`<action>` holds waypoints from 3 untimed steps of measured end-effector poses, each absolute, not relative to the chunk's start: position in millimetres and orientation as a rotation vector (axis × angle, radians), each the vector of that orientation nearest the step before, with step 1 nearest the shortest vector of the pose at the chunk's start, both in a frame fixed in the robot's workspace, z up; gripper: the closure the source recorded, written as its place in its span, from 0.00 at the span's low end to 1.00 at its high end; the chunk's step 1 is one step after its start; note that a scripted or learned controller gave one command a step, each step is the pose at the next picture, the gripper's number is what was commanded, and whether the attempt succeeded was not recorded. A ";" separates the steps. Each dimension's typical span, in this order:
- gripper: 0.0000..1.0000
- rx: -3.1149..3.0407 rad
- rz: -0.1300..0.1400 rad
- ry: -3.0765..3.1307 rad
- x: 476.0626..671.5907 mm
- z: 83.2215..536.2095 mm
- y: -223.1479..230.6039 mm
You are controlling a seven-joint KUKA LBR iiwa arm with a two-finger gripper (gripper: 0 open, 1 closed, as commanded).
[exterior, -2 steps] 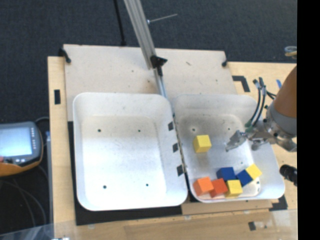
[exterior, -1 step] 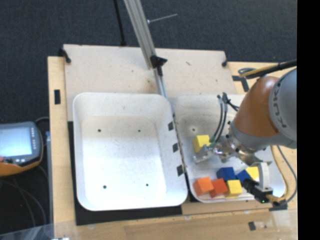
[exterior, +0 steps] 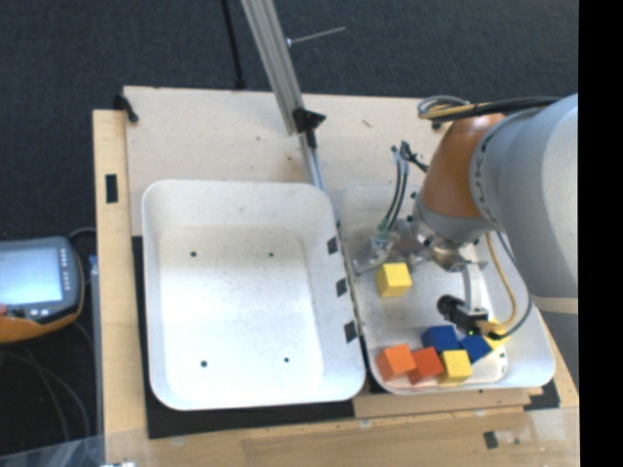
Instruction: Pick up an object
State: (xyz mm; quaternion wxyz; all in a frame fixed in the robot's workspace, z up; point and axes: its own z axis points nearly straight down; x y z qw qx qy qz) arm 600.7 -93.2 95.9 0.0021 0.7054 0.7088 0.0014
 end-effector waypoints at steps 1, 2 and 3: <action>1.00 2.210 -0.001 2.228 598.8 107.9 -95.9; 1.00 2.210 0.010 2.226 594.9 201.5 -43.7; 1.00 2.210 0.009 2.229 595.2 246.7 6.4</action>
